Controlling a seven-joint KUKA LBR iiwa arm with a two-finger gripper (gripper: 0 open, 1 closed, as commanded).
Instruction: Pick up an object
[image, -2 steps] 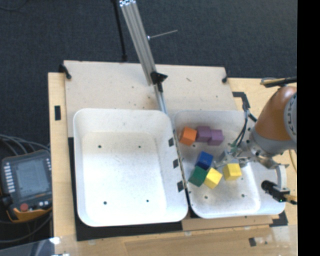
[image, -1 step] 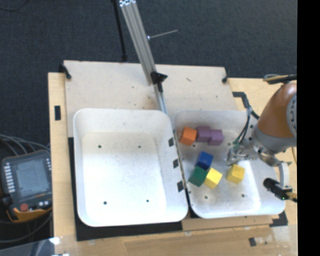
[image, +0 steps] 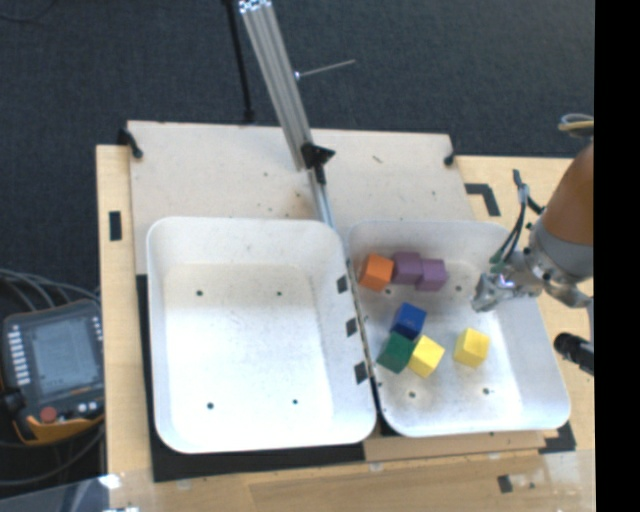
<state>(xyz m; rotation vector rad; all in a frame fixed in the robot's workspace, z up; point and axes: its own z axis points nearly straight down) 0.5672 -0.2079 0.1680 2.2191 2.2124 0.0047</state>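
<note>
Hovered over the right bin near its right wall: tool, finger state impossible to tell. Risked a miss or a shove, with green block, blue block and yellow block packed touching. Sat apart and likeliest target: second yellow block. Crowded the back: purple blocks, orange block.

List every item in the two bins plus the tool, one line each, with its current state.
tool: over the right bin, near its right side, nothing visibly held
orange block: resting in right bin, touching purple piece
purple piece: lying flat beside the orange block
blue block: resting just above the green block
green block: against one yellow block
yellow block: beside green
second yellow block: standing apart
left bin: resting beside the right bin
</note>
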